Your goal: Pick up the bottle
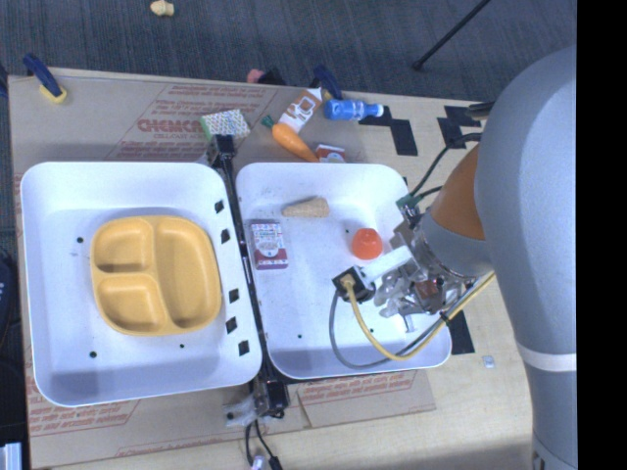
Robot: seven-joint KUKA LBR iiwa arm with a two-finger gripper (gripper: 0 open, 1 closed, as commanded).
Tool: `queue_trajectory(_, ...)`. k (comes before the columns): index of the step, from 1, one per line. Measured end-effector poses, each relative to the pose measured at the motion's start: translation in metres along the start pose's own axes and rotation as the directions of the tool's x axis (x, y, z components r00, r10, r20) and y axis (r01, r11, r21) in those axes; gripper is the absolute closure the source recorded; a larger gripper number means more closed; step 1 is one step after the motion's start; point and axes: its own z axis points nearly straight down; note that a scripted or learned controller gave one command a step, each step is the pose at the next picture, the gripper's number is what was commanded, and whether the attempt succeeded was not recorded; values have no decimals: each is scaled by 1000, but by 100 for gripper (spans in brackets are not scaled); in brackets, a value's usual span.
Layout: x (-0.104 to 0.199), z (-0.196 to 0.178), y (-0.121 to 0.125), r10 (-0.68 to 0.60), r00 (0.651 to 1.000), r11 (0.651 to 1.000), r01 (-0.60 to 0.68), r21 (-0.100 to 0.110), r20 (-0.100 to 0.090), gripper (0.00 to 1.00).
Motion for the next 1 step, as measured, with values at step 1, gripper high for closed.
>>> queue_trajectory(1,3,-9,-15,21,1000,1000,-21,-1,0,100)
